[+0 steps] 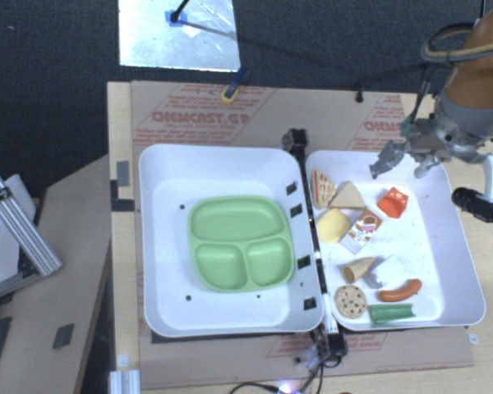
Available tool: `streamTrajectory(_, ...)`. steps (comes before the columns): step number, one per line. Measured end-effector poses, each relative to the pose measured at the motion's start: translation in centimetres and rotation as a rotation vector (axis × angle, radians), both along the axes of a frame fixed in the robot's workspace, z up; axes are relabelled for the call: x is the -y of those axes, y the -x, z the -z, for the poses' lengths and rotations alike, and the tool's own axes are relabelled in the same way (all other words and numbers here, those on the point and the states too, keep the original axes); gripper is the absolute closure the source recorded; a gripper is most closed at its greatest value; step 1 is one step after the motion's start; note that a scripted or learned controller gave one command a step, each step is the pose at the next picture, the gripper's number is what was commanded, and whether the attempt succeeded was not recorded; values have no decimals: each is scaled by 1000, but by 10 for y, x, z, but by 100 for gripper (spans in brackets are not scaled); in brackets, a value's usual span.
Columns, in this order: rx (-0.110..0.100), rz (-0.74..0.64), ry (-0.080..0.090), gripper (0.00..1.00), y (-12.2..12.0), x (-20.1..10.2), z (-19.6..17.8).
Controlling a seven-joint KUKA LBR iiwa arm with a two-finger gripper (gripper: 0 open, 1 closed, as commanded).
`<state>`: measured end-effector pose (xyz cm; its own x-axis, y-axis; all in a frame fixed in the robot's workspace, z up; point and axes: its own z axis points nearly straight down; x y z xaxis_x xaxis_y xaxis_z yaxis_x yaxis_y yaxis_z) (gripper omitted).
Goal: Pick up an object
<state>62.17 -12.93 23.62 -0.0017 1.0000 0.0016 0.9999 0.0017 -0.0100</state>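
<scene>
My gripper (405, 162) hangs open above the far edge of the right bin (452, 253), with nothing between its two grey fingers. Below it the bin holds several toy foods: an orange-red block (393, 203), a tan wedge (346, 195), a waffle piece (323, 189), a yellow piece (332, 226), a small printed carton (363, 230), an ice-cream cone (357, 268), a sausage (399, 290), a cookie (350, 301) and a green bean pod (391, 312). The orange-red block lies closest to the gripper, a little nearer the camera.
The left bin (160, 220) holds a green divided plate (240, 243). Black clips (302, 212) line the seam between the bins. A metal sheet (179, 23) lies at the back, and an aluminium frame (16, 228) stands at the left.
</scene>
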Motion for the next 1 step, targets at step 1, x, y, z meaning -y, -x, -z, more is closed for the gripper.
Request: streamTrajectory(1,12,-2,2,0,-2,0,-7)
